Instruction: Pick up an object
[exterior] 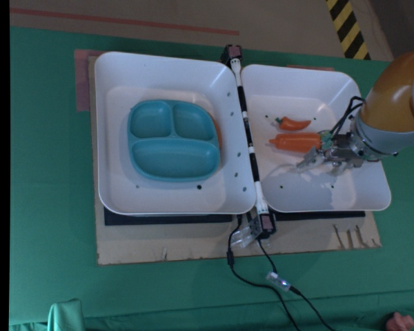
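The pincer [326,158] sits low in the right white plastic bin [362,198], its fingers apart and holding nothing, with the long orange toy carrot [295,142] just beside it, not yet picked up.

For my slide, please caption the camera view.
Arm's hand low in the right bin beside a toy carrot; teal plate left.
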Robot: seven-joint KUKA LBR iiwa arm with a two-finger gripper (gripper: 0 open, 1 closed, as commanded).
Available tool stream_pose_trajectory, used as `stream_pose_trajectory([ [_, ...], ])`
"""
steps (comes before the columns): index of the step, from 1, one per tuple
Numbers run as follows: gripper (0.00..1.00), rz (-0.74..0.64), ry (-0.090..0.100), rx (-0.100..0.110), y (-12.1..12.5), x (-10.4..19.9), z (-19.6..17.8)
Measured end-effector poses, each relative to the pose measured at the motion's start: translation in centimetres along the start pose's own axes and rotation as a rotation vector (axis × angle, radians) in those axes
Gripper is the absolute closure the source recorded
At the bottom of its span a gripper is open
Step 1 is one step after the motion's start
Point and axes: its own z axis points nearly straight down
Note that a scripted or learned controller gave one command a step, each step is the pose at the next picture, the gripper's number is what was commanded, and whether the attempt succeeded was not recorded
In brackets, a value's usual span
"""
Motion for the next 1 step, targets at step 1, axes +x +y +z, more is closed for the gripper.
stream_pose_trajectory([
  [1,1.00,0.004,-0.004,-0.003,0.17,-0.22,-0.98],
])
